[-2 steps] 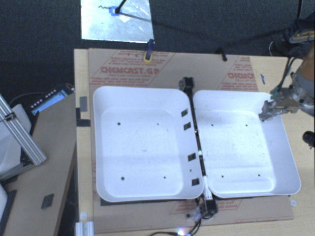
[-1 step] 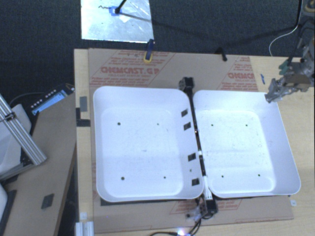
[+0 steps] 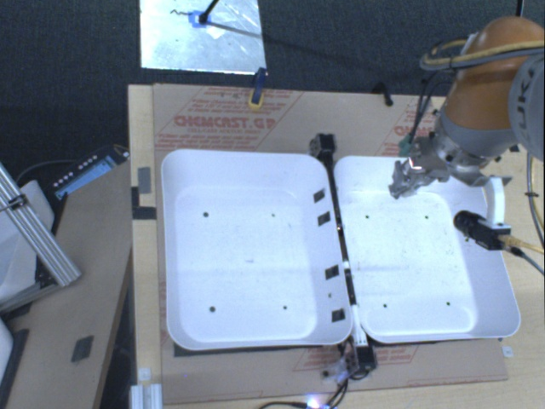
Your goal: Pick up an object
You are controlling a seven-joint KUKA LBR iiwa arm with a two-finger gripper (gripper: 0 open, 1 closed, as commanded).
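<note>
Gripper [image 3: 407,181] hangs over the far part of the right bin [image 3: 426,313], close to that bin's far-left corner and just right of the seam [image 3: 341,254] where the two bins meet. The arm [image 3: 498,75] reaches down to it from the right. Whether the gripper is open or closed I cannot tell, because its tip is a small grey blur against the white floor. For the same reason I cannot tell whether it has hold of anything. The coming move turns on which way the object lies from the gripper, and that cannot be fixed here, since I cannot tell where the object lies. The only marks on the floors of the right bin and the left bin [image 3: 247,254] are small dark dots [image 3: 206,215] in a regular spacing. I judge these to belong to the bins themselves and not to be things to pick. With no object placed, nothing can be said of its long axis or its bearing. If it is small, it may sit beneath or within the gripper's tip, hidden by the gripper itself, in which case the pick is likely already under way. Otherwise, I judge that a descent at this spot would close on nothing.
</note>
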